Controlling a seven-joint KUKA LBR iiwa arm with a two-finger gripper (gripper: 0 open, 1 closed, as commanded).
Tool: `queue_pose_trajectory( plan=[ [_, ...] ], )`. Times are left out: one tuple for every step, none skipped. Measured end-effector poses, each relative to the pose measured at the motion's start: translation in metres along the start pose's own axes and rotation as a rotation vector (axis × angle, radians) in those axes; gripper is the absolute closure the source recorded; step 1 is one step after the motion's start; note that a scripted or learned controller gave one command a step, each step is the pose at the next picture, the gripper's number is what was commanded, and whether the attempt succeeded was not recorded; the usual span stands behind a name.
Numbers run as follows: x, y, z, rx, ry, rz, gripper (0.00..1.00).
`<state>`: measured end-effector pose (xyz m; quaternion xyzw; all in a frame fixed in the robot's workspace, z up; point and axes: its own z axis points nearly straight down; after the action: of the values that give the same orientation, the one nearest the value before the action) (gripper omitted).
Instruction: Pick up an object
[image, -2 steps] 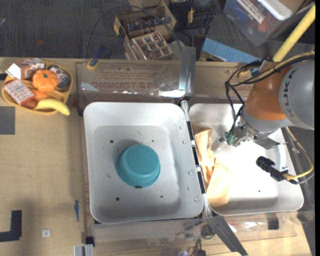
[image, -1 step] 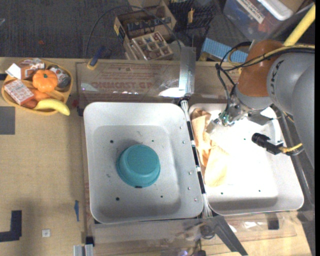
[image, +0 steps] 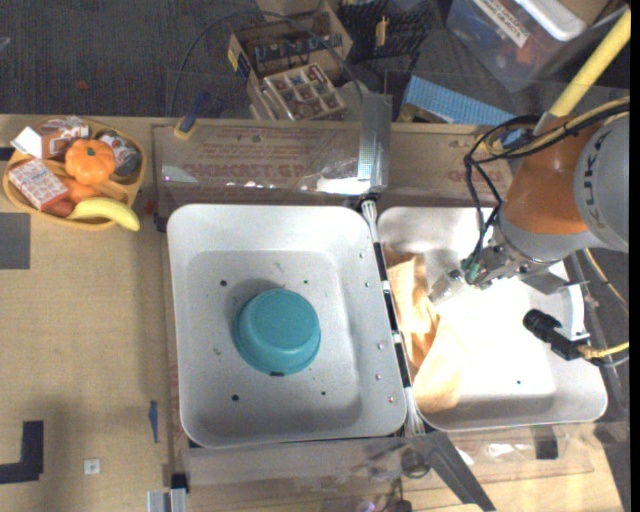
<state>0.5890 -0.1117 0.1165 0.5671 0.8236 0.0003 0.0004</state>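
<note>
The arm (image: 560, 190) reaches in over the right bin (image: 520, 390), and its hand (image: 462, 275) hangs low near that bin's upper left part, just beside a tan, cloth-like thing (image: 425, 330) that lies along the wall shared with the left bin (image: 200, 260). That looks like the thing being gone for, and I would judge the step to be the final lowering onto it. To do it well, the hand should drop straight onto the raised fold beside it, keep off the bin wall, and close only once it is well down into the material, since a soft sheet slips from a shallow pinch.

The teal bowl (image: 278, 331) sits upside down in the middle of the left bin, well apart from the hand.

The wrist and cables cover the hand from above, so I cannot tell how it is set or whether it touches the cloth. What the tan thing really is stays unclear; its lower part looks see-through and blurs into the bin floor.
</note>
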Motion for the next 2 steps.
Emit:
queue_pose_trajectory(
  plan=[
    [0.004,0.012,0.026,-0.006,-0.004,-0.083,0.00],
    [-0.018,0.073,0.026,-0.005,-0.005,-0.069,0.00]
  ],
)
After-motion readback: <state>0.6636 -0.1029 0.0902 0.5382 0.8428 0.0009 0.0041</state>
